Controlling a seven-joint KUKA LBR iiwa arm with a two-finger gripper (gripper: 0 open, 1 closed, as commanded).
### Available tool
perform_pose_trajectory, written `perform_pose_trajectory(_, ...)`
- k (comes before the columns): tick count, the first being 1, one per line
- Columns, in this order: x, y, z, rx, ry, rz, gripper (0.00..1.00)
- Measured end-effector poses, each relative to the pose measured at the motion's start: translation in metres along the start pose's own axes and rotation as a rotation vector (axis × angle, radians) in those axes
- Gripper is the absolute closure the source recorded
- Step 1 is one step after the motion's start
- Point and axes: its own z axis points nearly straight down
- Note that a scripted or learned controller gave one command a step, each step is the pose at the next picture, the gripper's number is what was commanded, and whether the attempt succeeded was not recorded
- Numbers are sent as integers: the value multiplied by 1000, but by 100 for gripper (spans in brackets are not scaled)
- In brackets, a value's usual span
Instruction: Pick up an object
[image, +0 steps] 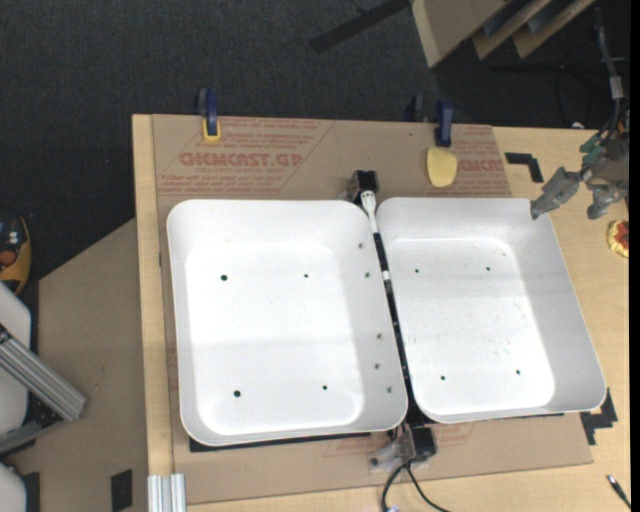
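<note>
The desk (250, 150) was a flat brown board with red printed letters along its far part. Two shallow white bins lay on it side by side, their inner rims touching at the middle. The left bin (190, 330) and the right bin (560, 300) each showed a few small dark dots on the floor. Two blue clamps held the far edge of the desk, the left clamp (208, 108) and the right clamp (444, 122). A small pale yellow object (441, 167) lay on the board just behind the right bin.
</note>
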Motion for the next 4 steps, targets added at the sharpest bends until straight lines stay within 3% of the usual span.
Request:
perform_pose_trajectory(1,0,1,-11,-3,-1,-1,100)
perform_pose_trajectory(3,-10,-65,-63,-3,-1,1,100)
perform_pose_trajectory(4,-11,-67,-249,-20,-9,-1,100)
